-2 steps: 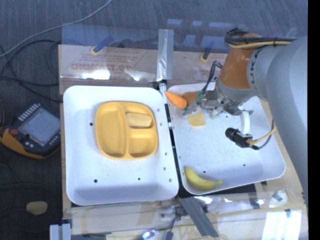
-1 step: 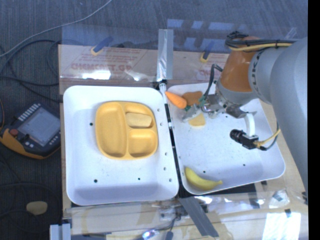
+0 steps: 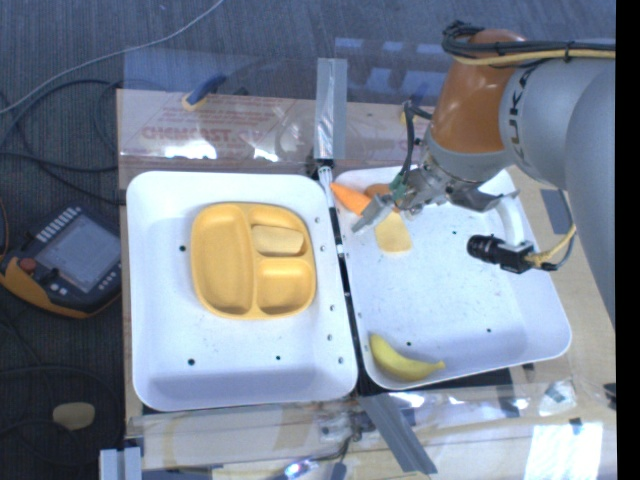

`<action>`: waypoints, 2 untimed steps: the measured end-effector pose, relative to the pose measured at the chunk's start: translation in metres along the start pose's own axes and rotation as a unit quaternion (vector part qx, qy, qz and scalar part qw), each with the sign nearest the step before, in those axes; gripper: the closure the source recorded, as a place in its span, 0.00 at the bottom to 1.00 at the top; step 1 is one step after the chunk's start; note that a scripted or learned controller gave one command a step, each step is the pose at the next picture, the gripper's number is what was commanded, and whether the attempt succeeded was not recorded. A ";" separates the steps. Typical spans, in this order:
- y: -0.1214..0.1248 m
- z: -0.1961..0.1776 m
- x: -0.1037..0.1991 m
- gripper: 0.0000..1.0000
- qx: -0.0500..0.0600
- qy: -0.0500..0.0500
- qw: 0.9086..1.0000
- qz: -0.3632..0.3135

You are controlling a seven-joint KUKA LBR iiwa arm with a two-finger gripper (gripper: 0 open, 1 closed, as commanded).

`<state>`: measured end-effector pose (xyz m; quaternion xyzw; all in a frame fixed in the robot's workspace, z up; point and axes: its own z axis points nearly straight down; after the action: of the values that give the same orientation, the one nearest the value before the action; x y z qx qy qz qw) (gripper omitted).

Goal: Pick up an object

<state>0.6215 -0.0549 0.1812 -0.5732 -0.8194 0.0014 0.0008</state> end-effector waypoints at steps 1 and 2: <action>0.003 0.078 -0.053 0.00 -0.005 -0.001 0.998 -0.062; 0.024 0.085 -0.068 0.00 -0.009 0.001 1.000 0.003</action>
<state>0.6670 -0.1106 0.0958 -0.5758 -0.8176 -0.0063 -0.0036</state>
